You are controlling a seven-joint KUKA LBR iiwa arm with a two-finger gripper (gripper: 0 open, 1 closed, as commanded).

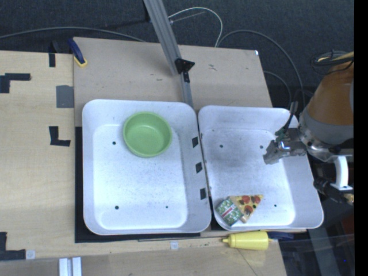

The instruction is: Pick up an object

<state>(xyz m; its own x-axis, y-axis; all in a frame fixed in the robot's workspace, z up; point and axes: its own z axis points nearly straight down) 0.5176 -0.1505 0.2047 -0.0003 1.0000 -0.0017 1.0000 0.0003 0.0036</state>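
Bottle [248, 240], yellow, lies on bench just outside right bin's [299, 211] near rim; not in reach zone as I read it. Inside that bin, near-left corner: flat colourful packet [237, 207], my likeliest target. Gripper [276, 152] hangs over same bin's right side, well apart from packet, nothing visible between fingers; spread or pressed together, I cannot tell from here. Arm [330, 111] enters from right. Left bin [100, 211] farther across holds green bowl [148, 134], untouched. My judgement: pick not begun; approach, descent, grasp and lift all remain.
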